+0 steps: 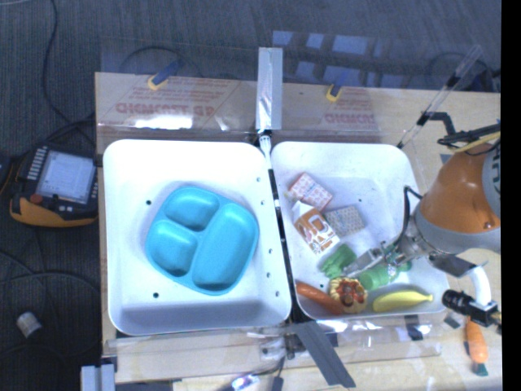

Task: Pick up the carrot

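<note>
Left bin [122, 300] holds a blue divided tray [202, 239]. Right bin [383, 165] holds the clutter. Arm [460, 198] reaches in from right; gripper [383, 257] low over green items, grip state impossible to tell. Banana [400, 300] near front wall. Carrot [316, 296] lies at front-left corner, touching a red-yellow item.

The arm [460, 198] enters from three o'clock as a rounded shell, with a broad orange band that swells like a bell above a grey wrist collar. Below the collar the wrist narrows to a slim metal-grey claw [383, 259] with small green and dark parts near its tip. A thin dark cable [411, 198] loops along the wrist's nine o'clock side.
</note>
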Controlling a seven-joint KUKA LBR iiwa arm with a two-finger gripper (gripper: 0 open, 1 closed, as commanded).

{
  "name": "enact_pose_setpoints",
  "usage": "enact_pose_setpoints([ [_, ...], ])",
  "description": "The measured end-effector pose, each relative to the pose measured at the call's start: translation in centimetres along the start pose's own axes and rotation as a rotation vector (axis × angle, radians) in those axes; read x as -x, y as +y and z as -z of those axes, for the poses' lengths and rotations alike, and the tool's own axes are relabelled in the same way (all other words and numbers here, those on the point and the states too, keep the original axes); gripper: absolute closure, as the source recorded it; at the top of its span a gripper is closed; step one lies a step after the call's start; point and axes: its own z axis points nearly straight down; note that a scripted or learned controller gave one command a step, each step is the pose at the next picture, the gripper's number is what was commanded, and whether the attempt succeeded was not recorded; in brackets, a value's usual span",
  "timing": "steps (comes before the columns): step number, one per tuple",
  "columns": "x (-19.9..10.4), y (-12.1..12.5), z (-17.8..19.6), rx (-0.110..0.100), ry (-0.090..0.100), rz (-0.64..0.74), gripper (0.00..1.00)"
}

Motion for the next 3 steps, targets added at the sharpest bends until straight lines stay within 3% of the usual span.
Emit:
enact_pose_setpoints([
  [1,4.2,4.6,-0.5,0.001,0.002,0.057,0.0],
  [2,-10.0,3.0,9.0,-0.01,0.006,-0.017,0.0],
  [3,-9.3,6.1,9.0,-0.01,0.002,0.14,0.0],
])
